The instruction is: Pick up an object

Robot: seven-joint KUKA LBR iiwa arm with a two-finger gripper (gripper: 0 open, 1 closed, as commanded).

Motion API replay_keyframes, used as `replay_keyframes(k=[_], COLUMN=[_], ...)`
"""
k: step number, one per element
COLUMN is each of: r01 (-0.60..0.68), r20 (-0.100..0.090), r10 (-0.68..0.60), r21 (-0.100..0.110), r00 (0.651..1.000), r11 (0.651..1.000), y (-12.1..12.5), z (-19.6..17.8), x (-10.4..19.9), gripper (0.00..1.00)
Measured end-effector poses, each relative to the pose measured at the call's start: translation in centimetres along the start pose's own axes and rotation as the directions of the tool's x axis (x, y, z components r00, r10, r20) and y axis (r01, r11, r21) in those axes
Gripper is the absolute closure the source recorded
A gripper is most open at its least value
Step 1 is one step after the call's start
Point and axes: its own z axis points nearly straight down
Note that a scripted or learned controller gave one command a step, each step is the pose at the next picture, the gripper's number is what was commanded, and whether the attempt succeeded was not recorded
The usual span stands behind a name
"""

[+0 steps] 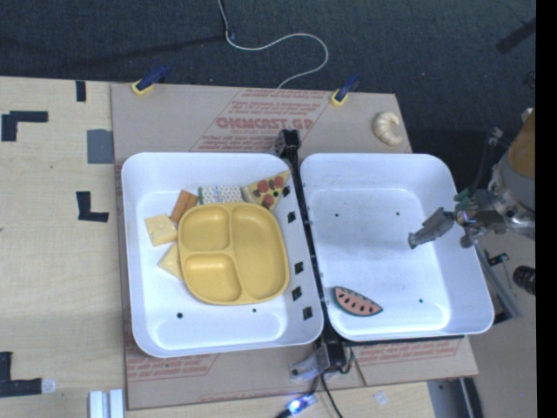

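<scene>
Looking down at a slant, you see the worktop, pale wood with black tape marks, carrying a cardboard sheet on which two shallow white bins sit side by side, touching along their inner walls. Your left bin holds a yellow divided plate that takes up most of its floor, with three compartments facing up. Tucked around the plate's upper and left edges you have several small flat pieces: a pale square cracker-like piece, an orange-brown piece just above it, a patterned strip, and a pizza-slice toy near the dividing wall. Your right bin is mostly bare white floor; the one thing lying in it is a watermelon slice toy, flat on the floor near the front-left corner. The arm reaches in from the right edge, and its claw hangs over the right side of the right bin, well apart from the watermelon slice; you cannot tell how it is set. A small beige object rests on the cardboard beyond the right bin's far rim.
</scene>
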Motion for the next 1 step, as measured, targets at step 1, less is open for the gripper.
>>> replay_keyframes(k=[1], r01=[0.004], r20=[0.003], r10=[-0.004], r21=[-0.011], r00=[1.0], r11=[1.0], y=[0.23], z=[-0.57], x=[0.03], gripper=[0.0])
